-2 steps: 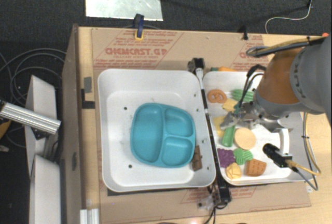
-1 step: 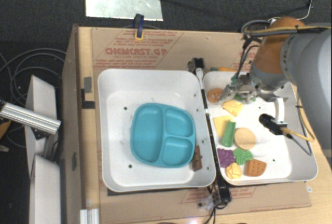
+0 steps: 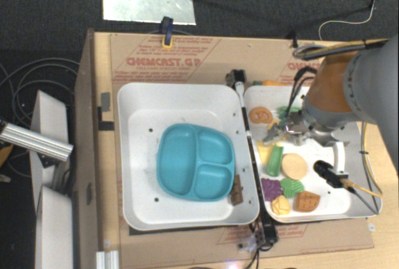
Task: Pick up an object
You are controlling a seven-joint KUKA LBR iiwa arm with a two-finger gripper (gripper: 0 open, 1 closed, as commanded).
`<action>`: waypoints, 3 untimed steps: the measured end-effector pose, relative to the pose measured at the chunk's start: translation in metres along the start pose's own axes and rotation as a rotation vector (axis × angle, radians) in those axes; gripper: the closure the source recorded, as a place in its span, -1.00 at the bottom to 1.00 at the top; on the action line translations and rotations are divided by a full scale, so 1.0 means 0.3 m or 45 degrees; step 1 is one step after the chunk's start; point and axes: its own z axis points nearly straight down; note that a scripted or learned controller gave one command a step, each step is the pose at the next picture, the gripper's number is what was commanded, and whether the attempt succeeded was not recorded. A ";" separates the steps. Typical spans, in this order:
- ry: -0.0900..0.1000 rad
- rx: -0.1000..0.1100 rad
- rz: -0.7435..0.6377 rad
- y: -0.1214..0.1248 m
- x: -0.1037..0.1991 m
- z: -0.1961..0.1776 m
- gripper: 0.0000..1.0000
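The worktop (image 3: 162, 62) is covered by a brown printed sheet and carries two shallow white bins side by side. The grey arm (image 3: 368, 84), with its orange band, reaches in from the right over the right bin (image 3: 340, 204).

The left bin (image 3: 140, 106) holds a teal divided plate (image 3: 194, 162) lying flat near its middle. A small dark brown piece (image 3: 237, 190) lies against the bin's right wall, just beside the plate's lower right corner.

The things to pick are mostly in the right bin, crowded along its left side. A round tan disc (image 3: 294, 166) lies just beside a green cucumber-like piece (image 3: 275, 160), with a pale yellow wedge (image 3: 263, 152) on the cucumber's other side. Nearer the front wall sit purple grapes (image 3: 270, 187), a green leafy piece (image 3: 291, 187), a brown waffle (image 3: 307, 201) and a small yellow piece (image 3: 281, 205), all close together. A pretzel (image 3: 260, 115) lies towards the back, with a small green piece (image 3: 285, 113) near it.

The gripper (image 3: 280, 132) is low in the right bin between the pretzel and the cucumber-like piece. Nothing can be seen held in it, and I cannot tell whether it is wide or narrow.
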 end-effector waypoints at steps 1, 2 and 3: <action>0.000 0.023 -0.005 0.279 0.011 -0.004 -1.00; 0.000 0.002 0.000 0.057 0.049 0.000 -1.00; -0.002 -0.008 -0.006 0.242 0.059 -0.005 -1.00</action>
